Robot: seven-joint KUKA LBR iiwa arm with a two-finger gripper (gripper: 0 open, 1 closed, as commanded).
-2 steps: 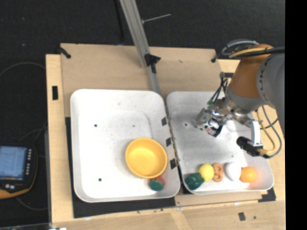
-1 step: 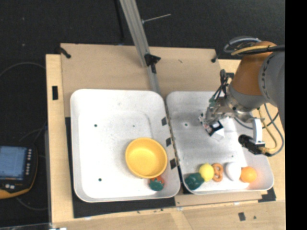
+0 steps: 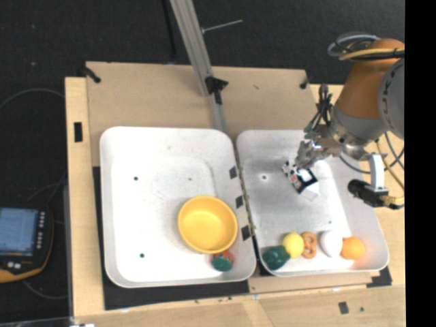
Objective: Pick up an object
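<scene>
My gripper (image 3: pixel 300 176) hangs over the upper middle of the right bin (image 3: pixel 272 152), its dark fingers pointing down toward the bin floor, with nothing visibly between them. Along that bin's front edge lie a dark green object (image 3: pixel 275 256), a yellow ball (image 3: pixel 293 244), a small orange ring-like piece (image 3: pixel 309 244), a white object (image 3: pixel 331 243) and an orange ball (image 3: pixel 353 248). In the left bin (image 3: pixel 136 155) sits a yellow bowl (image 3: pixel 207 223), with a small teal and red object (image 3: pixel 222 261) just in front of it.
A grey metal pole (image 3: pixel 194 46) slants from the top down to the gap between the bins. A handheld pendant with a blue screen (image 3: pixel 20 240) lies off the bench at the left. The grey arm with its orange band (image 3: pixel 364 94) comes in from the right.
</scene>
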